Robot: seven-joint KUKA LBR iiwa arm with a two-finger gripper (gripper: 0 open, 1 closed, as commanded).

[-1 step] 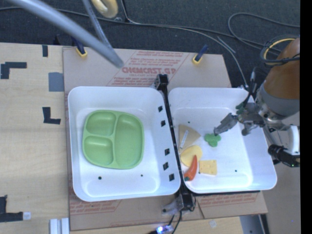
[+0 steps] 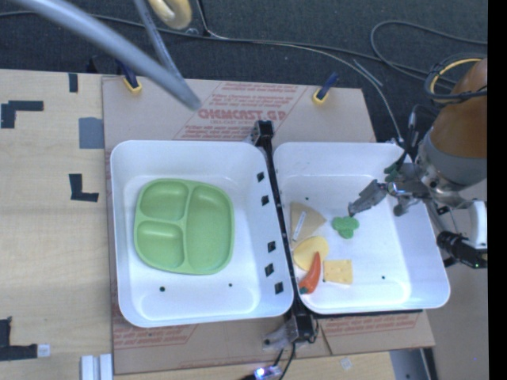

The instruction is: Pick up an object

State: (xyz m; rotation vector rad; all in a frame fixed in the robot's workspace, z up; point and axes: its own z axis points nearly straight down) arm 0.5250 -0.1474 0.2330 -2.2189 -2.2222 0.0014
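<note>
Nothing lifted yet: end effector (image 2: 366,199) just above the green piece (image 2: 345,226), grip state impossible to tell, grasp and lift remaining.

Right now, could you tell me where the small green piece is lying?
The small green piece lies in the right bin, near its middle, just below the gripper and right of the pale wedge.

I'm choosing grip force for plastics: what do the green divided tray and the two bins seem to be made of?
The green tray looks like moulded plastic with a matte finish: uniform colour, soft rounded compartment ridges. The left bin and right bin look like thin formed white plastic, smooth and slightly glossy, with rounded rims. This is a guess from looks alone.
</note>
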